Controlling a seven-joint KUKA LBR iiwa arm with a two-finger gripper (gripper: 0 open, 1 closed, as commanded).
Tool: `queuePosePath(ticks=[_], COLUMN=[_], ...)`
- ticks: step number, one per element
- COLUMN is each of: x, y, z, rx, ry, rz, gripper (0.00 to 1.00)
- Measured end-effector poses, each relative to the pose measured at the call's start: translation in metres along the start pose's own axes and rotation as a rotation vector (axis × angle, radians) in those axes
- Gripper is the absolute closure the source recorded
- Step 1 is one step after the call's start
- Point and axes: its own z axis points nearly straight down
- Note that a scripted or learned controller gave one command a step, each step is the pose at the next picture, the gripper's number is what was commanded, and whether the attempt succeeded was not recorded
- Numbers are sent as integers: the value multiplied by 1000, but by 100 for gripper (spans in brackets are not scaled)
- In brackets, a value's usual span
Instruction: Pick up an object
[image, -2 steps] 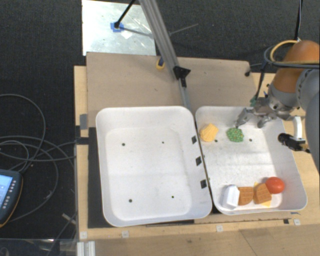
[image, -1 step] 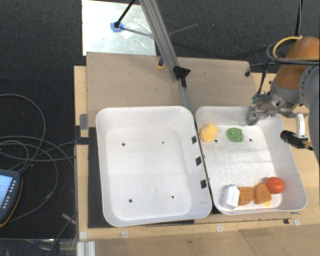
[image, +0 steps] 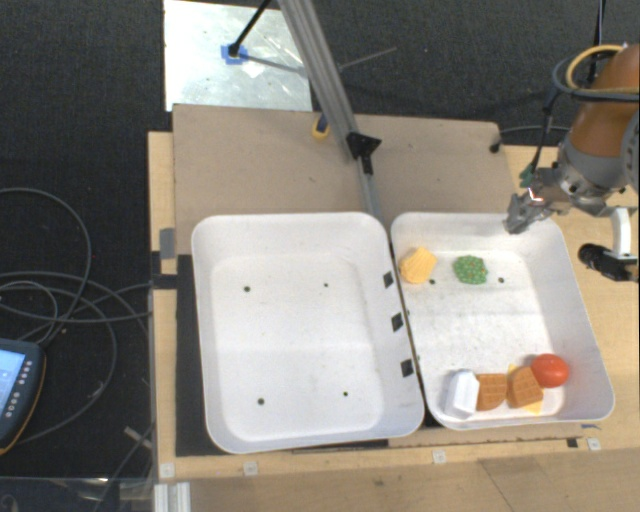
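Dark carpet all around, cables looping on the floor, and in the middle a pale wooden counter (image: 300, 160) carrying two shallow white bins side by side. All the action sits in the right bin (image: 545, 300). Taking that bin as our landmark: near its far edge lies a green bumpy object (image: 470, 269), and just beside it toward the left bin, a yellow piece (image: 418, 265), the two apart from each other. Down along the right bin's near edge there's a tight row: a white block (image: 461, 392), an orange-brown piece (image: 491, 391), another orange-brown piece (image: 524, 386) on something yellow, and a red ball (image: 549, 370) at the end, each touching or nearly touching its neighbour. The gripper (image: 521, 214) hangs over the right bin's far right corner, well apart from the near-edge row, closer to the green object but not touching it. How wide the fingers stand, I can't tell; nothing is seen between them. The grey arm with its orange band (image: 602, 125) reaches in beyond that corner. The left bin (image: 300, 330) lies alongside, joined by dark clips, and a slanted metal pole (image: 330, 85) crosses the counter behind the bins
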Motion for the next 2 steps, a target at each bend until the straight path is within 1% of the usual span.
queuePosePath(ticks=[1,2], x=[4,0], y=[0,1], z=[-46,-112], rx=[0,-3], ry=[0,-1], rz=[-1,-1], gripper=[100,100])
